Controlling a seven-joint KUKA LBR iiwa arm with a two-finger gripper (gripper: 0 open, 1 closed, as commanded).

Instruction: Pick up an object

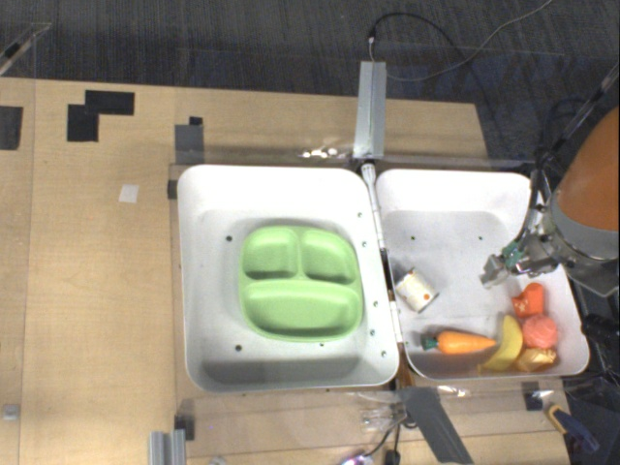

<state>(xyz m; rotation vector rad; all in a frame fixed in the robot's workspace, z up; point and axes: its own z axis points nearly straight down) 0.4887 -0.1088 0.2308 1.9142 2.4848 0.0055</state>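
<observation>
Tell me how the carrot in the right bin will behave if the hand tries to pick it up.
The carrot looks like a rigid toy, probably light and stiff. Its round, tapered body may roll or slip out of a pinch. It lies along the front wall of the right bin with the banana against its tip, so it could jam rather than slide.

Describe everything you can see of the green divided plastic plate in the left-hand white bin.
The green divided plastic plate is pale lime, a rounded rectangle with a smooth, matte look. It has three hollows: two small ones on the far side and one wide one on the near side. It lies flat, right way up, near the middle of the left white bin, resting on its floor, apart from the walls.
</observation>
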